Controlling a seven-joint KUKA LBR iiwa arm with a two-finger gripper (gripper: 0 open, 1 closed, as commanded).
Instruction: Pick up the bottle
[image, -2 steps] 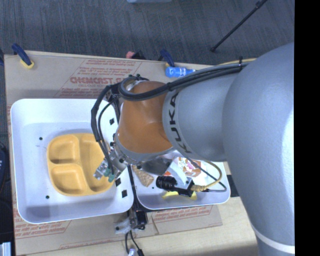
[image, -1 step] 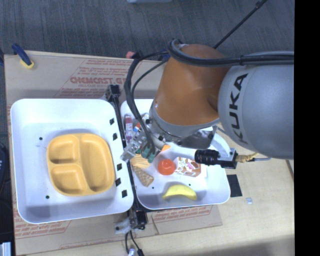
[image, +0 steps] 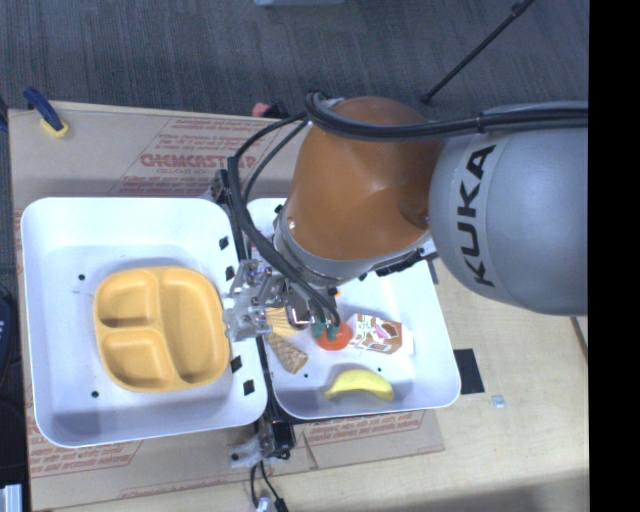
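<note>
Grey-orange arm (image: 420, 200) over two white bins (image: 60, 240), cardboard-lined bench (image: 150, 150).

Light is even and fairly bright, coming from overhead, a little cool in tone. The white left bin (image: 40, 300) is near overexposed along its rim, with soft grey shading inside its walls. The orange band (image: 355, 180) carries a broad dull sheen on its upper side, and the grey arm (image: 520, 220) shows a pale highlight toward the upper right of the frame. Under the arm the right bin (image: 430, 370) lies in soft shadow, darkest at mid-frame. The yellow tray (image: 160, 325) casts a faint shadow below it. Detail is soft overall, with coarse grain; small parts at mid-frame blur together. The carpet (image: 150, 45) along the top is dim.
</note>
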